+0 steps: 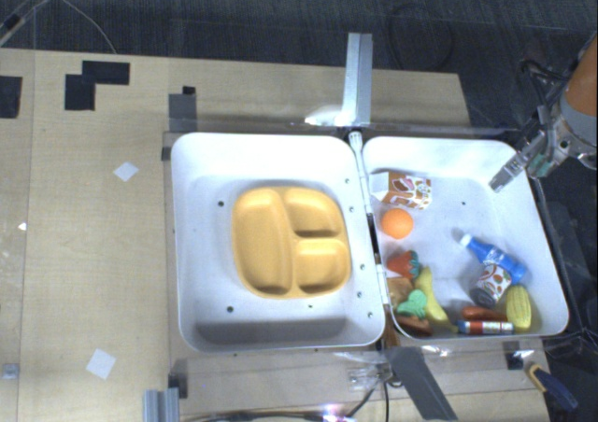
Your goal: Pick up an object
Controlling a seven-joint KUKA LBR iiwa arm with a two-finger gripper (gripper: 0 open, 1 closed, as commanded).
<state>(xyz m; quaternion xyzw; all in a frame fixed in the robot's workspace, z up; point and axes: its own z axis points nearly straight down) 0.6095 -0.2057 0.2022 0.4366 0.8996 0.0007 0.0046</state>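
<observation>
The right bin (467,201) holds a brown-and-white patterned carton (408,190), an orange ball (398,223), a blue bottle (492,258), a small can (488,288), a yellow corn cob (519,306), a red marker (484,319) and a heap of toy vegetables (417,294) along its front left. My gripper (519,164) hangs over the bin's back right corner, above the rim and apart from every object. Nothing shows between its fingers.
The left bin (201,252) carries a yellow divided tray (290,240) in its middle. A metal post (359,75) rises behind the seam between the two bins. The wooden bench (84,252) stretches off to the left.
</observation>
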